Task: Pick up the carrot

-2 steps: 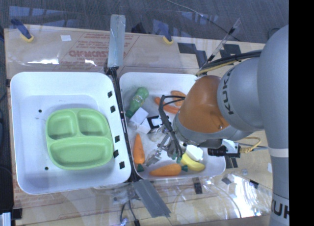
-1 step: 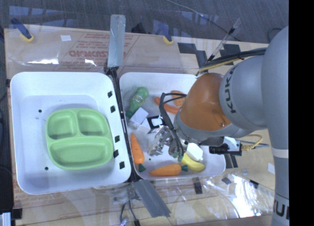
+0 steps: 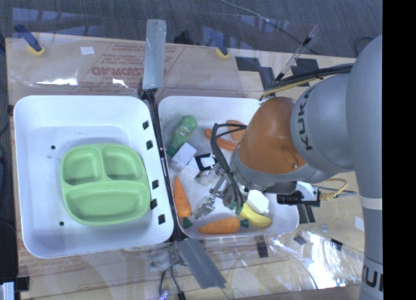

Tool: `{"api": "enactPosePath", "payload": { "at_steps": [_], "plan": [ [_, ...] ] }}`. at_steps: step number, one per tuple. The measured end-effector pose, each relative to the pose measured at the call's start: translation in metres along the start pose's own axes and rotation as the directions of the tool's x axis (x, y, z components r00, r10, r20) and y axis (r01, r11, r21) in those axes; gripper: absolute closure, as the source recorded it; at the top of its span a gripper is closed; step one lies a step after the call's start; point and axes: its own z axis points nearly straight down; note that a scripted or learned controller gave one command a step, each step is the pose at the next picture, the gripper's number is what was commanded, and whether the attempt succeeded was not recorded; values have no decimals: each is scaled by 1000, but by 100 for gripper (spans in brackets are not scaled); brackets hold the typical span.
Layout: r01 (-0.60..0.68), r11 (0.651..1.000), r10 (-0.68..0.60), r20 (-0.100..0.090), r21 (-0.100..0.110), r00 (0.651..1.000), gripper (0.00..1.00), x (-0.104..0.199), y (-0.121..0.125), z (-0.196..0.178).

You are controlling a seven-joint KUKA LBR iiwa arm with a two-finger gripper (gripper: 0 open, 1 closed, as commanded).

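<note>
Two shallow white bins are seen side by side on the bench. The left bin is occupied by a green divided tray with three compartments, lying flat near the bin's middle. The right bin is crowded with small items and is entered by the arm from the right — its grey casing bears partly visible white lettering, "KU", and an orange band is seen above the wrist. The gripper is lowered into the right bin, its metal fingers pointing toward the bin's lower left corner; whether the jaws are spread or closed cannot be told, and nothing is seen between them. Two carrots are visible: one carrot lies lengthwise against the bin's left wall, and a second carrot lies along the near wall, just below the gripper. A yellow banana-like item rests beside the second carrot, with a small white block just above it. A green bottle lies tilted in the upper left of the right bin, and another orange object is partly hidden behind the wrist. Behind the bins — on a clear sheet — red printed lettering is seen but cannot be read.
</note>
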Motion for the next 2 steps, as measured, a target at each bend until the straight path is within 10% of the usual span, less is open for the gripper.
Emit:
{"api": "enactPosePath", "payload": {
  "at_steps": [1,2],
  "plan": [
    [8,1000,-8,1,0,1000,100,-1,1,-10],
    [8,1000,-8,0,0,1000,0,-1,1,-10]
  ]
}}
